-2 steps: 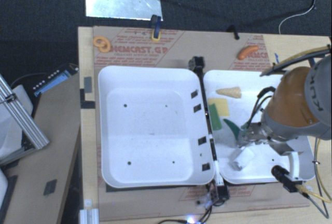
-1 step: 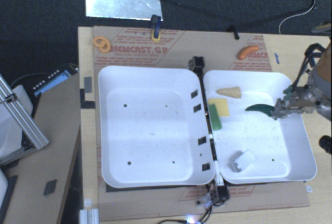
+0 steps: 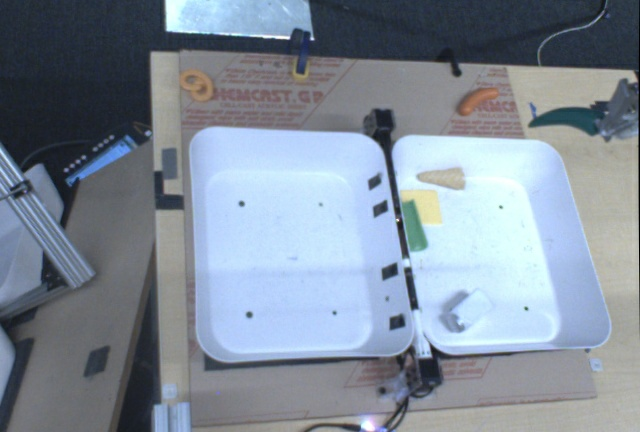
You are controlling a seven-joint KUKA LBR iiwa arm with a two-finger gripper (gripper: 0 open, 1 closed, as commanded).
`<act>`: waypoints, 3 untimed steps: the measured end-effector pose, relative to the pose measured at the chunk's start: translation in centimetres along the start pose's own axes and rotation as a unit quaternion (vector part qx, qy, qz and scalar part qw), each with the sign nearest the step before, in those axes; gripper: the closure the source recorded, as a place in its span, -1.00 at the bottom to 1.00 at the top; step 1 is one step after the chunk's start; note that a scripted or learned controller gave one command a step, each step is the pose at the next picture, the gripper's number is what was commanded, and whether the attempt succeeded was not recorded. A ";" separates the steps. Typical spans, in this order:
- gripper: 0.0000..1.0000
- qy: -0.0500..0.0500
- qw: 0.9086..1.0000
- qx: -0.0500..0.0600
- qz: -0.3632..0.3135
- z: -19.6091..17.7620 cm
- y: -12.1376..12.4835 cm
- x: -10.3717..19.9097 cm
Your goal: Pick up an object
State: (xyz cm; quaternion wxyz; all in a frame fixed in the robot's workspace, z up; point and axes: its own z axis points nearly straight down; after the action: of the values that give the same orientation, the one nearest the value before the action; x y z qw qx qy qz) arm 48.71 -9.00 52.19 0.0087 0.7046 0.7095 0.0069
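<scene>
Against the right bin's [image 3: 578, 220] inner wall, on the side away from the arm's entry, you have a green bar [image 3: 415, 226] with its long axis along the wall, touching a yellow block [image 3: 428, 208]. A tan cone [image 3: 441, 178] points left. A grey piece [image 3: 467, 309] lies near the front rim, with open floor between. Gripper state: you cannot tell.

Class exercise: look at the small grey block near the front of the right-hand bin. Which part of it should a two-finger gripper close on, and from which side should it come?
Probably straight down from above. The grey block lies flat and slanted on the floor of the right bin, apart from the other items, with open floor around it. Closing the fingers across its narrower width, turned to match its slant, looks safest.
</scene>
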 end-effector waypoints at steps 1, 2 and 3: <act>1.00 0.001 1.000 0.009 0.000 -1.4 0.0 3.1; 1.00 0.000 1.000 0.009 0.006 -1.3 -0.1 -4.8; 1.00 -0.001 1.000 0.009 0.006 -1.2 1.7 -12.1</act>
State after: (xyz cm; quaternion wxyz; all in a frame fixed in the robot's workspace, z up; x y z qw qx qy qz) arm 50.49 -21.05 53.47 0.0027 0.7087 0.7055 -0.0001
